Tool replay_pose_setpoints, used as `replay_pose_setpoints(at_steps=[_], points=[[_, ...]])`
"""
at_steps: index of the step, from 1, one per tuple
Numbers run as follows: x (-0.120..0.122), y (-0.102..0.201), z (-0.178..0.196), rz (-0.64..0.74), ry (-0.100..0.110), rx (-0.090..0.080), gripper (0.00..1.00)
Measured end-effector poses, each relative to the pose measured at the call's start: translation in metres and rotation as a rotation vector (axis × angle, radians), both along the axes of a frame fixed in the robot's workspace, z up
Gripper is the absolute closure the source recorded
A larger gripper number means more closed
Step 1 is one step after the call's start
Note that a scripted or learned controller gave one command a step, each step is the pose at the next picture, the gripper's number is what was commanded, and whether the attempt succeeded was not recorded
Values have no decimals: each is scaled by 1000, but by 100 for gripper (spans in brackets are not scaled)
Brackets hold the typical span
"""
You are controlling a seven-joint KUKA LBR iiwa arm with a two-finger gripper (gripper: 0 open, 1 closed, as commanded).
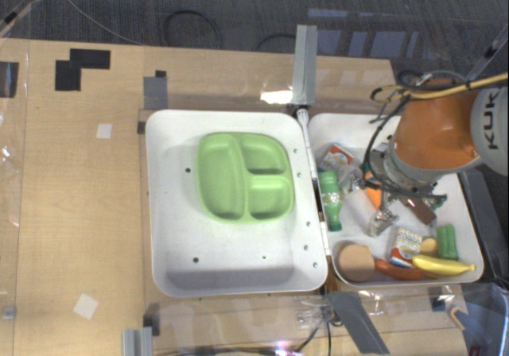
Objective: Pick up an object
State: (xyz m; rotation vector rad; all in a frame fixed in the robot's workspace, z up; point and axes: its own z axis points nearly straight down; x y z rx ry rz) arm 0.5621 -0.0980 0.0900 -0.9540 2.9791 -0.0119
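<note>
Pincer low in right shallow white bin; spread or pressed together, cannot tell. Yellow plastic banana lies along near edge. Green compartment tray centres left white bin, margins open.

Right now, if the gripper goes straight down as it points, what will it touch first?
Probably the small silvery piece lying just under the gripper in the right bin; depth is hard to judge from this view.

green tray | white bin | yellow banana | green bottle | orange band
</note>
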Motion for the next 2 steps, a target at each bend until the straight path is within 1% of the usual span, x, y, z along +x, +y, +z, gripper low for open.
replay_pose_setpoints(at_steps=[1, 2], points=[[4, 2, 14, 6, -12, 1, 100], [16, -39, 130, 474, 3, -4, 100]])
